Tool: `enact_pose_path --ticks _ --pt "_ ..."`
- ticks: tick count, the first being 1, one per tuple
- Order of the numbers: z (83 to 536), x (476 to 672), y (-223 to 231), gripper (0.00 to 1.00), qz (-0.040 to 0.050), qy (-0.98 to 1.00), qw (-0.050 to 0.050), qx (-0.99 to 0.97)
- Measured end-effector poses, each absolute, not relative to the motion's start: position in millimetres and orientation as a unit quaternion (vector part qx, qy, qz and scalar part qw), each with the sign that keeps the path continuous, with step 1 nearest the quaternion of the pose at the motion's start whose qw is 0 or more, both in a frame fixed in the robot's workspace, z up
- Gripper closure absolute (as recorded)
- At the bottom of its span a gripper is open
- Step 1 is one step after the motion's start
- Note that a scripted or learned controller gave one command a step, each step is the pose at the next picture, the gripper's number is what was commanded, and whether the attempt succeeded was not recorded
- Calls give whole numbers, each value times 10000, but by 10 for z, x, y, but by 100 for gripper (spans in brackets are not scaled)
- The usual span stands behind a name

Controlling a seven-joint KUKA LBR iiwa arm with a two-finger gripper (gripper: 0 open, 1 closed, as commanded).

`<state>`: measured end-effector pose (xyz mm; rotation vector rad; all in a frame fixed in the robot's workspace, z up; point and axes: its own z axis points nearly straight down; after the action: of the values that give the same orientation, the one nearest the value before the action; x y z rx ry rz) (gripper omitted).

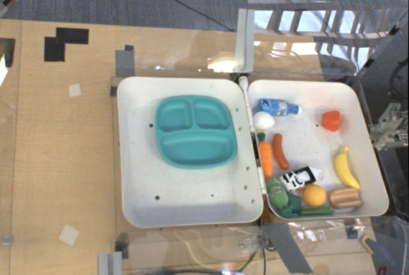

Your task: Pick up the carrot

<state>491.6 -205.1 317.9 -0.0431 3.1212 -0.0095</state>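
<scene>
Your carrot [265,159] lies in the right bin [358,101], tight against that bin's left wall, running lengthwise along it with its green top end toward the near edge. Just to its right you have a red sausage [280,150], almost parallel to it and close beside it. Above the carrot sits a white ball [263,121], and past that a blue-labelled bottle [277,107] lying on its side. Below the carrot a cluster of green items [281,197] crowds the near left corner, with a black-and-white object [300,178], an orange [314,195] and a brown bread roll [345,198] next to them. A banana [346,168] lies near the right wall and a small red object [331,120] sits farther back. The left bin [137,139] holds a teal divided plate [195,131]. At the right edge you can see grey gripper [391,128] hardware outside the bin; whether it is released or clenched you cannot tell.
</scene>
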Motion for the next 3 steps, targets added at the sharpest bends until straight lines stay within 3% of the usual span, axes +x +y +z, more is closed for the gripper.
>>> enact_pose_path --ticks 1,2,3 --pt "3178 4916 -2049 0 -30 9998 99 -140" --pt "3945 4968 -2058 0 -41 9630 68 -2694" --pt "3141 4967 -2054 0 -18 9224 31 -3862"
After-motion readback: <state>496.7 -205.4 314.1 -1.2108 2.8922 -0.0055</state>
